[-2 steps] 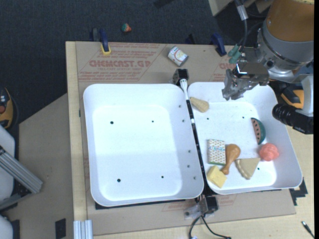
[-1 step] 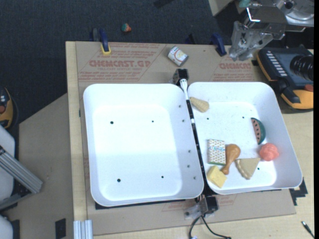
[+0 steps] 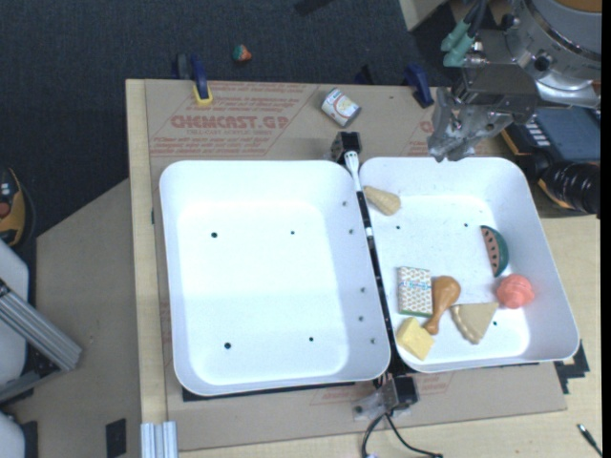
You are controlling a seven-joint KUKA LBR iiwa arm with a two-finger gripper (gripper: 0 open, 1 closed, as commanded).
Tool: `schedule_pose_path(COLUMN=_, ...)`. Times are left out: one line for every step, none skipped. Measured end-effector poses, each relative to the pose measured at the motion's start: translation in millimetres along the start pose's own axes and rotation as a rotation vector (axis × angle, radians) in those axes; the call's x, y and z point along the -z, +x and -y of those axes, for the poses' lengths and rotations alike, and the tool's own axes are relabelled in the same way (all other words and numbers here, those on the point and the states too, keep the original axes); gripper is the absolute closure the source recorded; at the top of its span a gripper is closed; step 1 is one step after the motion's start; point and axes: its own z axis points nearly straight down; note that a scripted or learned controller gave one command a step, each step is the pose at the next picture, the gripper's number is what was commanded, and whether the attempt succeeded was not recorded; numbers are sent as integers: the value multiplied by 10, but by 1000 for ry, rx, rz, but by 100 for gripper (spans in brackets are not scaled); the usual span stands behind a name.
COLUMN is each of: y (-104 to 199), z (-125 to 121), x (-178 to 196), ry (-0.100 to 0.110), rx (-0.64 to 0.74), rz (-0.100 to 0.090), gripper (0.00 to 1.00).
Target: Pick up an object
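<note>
Objects for picking lie together in the right bin (image 3: pixel 535 208), most of them along its near edge. A yellow wedge (image 3: pixel 413 338) sits at the near left corner, and just behind it a small patterned card (image 3: pixel 413 289) lies flat. A toy drumstick (image 3: pixel 441 301) rests beside the card, its thin end pointing toward the wedge. A pale triangular piece (image 3: pixel 474 321) lies next to it, and a pink ball (image 3: pixel 516 291) sits close to the bin's right wall. A watermelon slice (image 3: pixel 493 249) lies further back along that same wall. Alone near the far left corner rests a beige lump (image 3: pixel 382 200).

From where I stand, the gripper (image 3: pixel 454 147) hangs over the far edge of the right bin, above the rim rather than among the toys. Its metal fingers point downward, but I cannot tell whether they are apart or together. Nothing shows between them.

The left bin (image 3: pixel 177 256) lies alongside, its white floor marked by a few dark dots. A black bar (image 3: pixel 361 208) runs along the seam between the two bins.

Both bins rest on a brown board (image 3: pixel 277 117) printed with faded red lettering, and blue clamps (image 3: pixel 199 74) grip its far edge. A small white box (image 3: pixel 340 107) lies on the board behind the bins. Beyond the board, dark carpet (image 3: pixel 143 17) covers the floor, and a tiny coloured ball (image 3: pixel 242 53) lies on it.
</note>
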Motion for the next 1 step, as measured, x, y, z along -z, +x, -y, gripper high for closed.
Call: schedule_pose_path(y=365, z=-18, x=-375, ry=4, rx=1, rz=2, gripper=100)
